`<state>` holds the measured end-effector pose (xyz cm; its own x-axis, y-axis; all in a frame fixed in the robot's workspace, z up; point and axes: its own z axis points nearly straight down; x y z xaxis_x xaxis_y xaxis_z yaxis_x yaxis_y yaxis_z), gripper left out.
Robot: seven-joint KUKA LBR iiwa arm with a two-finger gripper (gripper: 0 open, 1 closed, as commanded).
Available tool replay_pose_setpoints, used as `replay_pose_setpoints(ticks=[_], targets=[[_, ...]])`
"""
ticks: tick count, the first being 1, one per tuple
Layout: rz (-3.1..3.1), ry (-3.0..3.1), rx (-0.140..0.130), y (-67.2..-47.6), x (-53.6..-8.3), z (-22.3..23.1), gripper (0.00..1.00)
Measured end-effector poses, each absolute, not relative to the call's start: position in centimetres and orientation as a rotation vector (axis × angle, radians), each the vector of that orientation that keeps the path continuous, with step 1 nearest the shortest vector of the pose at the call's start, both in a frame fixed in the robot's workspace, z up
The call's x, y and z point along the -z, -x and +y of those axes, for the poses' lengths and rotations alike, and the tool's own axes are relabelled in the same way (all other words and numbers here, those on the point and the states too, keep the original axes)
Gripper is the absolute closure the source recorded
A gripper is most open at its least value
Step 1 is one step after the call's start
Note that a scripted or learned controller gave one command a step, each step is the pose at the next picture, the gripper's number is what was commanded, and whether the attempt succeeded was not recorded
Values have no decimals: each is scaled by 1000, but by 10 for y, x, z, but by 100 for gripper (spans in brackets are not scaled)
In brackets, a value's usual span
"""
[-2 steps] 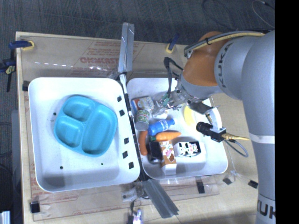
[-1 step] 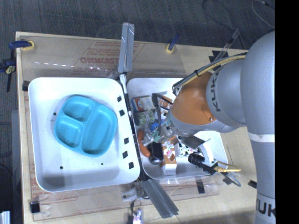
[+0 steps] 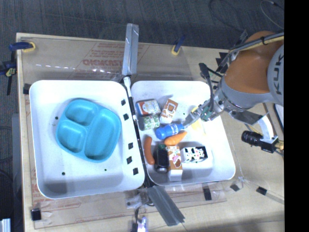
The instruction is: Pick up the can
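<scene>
Two bins (image 3: 48,93) lie side by side; far left of the gripper (image 3: 197,114) sits a blue tray (image 3: 89,128). The can (image 3: 147,108) lies left of the gripper, apart from it. I cannot tell its opening. Crowded neighbours, the blue bottle (image 3: 166,130) and carrot (image 3: 175,138), could get grabbed instead. Labels are unreadable

A blue divided tray (image 3: 89,128) is seated in the left bin (image 3: 43,173). The can (image 3: 147,108), cartons and a carrot (image 3: 175,138) are clustered in the right bin (image 3: 221,151), where the gripper (image 3: 198,116) is positioned.
</scene>
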<state>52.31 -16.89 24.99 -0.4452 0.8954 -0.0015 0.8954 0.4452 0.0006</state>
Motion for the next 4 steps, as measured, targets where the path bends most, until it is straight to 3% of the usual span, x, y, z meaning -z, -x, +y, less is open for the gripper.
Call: replay_pose_setpoints(ticks=[1,2,3,4], targets=[[2933,-1133,0,-482,-146,-144,100],[2957,-1049,1,-501,-267,-180,100],[2890,-1221,-3,-479,-120,-141,100],[2938,-1006,7,-485,-107,-121,100]])
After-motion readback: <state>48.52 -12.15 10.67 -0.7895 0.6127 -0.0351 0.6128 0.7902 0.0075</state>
